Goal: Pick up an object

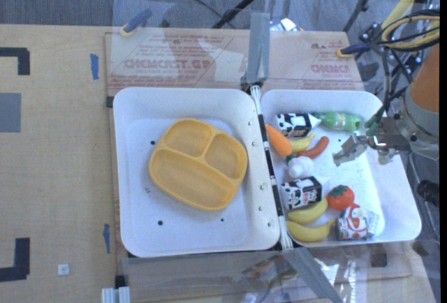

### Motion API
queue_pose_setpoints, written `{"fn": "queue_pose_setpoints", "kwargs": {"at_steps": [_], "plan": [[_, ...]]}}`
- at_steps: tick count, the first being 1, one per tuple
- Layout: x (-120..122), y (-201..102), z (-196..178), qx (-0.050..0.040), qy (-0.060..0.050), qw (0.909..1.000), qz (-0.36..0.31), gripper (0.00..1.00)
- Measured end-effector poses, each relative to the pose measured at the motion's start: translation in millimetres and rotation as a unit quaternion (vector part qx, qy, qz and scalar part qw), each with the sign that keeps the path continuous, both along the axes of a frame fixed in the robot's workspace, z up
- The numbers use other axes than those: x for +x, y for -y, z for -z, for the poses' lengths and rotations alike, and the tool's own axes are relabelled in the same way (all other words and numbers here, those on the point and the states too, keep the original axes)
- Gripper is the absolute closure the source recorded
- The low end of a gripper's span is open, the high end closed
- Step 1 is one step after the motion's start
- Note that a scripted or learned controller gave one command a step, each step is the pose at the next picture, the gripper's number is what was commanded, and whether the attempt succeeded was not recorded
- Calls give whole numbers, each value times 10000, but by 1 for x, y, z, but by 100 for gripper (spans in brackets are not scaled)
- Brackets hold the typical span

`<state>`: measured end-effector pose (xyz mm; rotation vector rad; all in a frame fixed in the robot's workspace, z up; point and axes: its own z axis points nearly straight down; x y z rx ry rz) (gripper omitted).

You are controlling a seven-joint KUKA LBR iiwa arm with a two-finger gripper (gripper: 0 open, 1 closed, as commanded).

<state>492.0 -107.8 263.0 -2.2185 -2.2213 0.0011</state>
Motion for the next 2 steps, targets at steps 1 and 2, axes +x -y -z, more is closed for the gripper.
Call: {"fn": "queue_pose_setpoints", "kwargs": {"at_steps": [1, 2], "plan": [[29, -13, 176, -10, 51, 9946, -1033, 0], [30, -13, 165, -10, 68, 9947, -1024, 100]]}}
